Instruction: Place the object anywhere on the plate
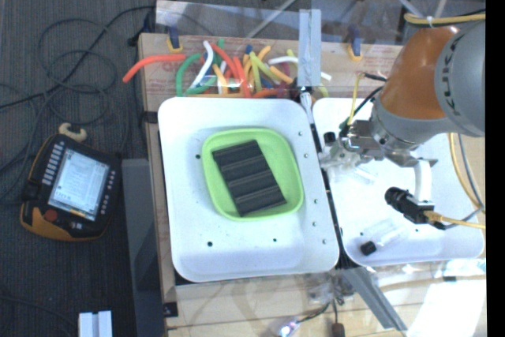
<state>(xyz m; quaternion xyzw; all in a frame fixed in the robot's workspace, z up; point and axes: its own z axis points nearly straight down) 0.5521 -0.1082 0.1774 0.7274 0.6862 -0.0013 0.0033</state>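
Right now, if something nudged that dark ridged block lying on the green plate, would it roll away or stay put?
The dark ridged rectangular block would probably stay put: it looks flat and broad, lying low on the lime-green square plate. It looks stiff rather than floppy, since its edges run straight. The plate's raised rim might also stop a slide.

Matt ribbed dark object (248, 177), smooth green plastic plate (293, 170), glossy white plastic bins (237, 260), wood bench (237, 312)
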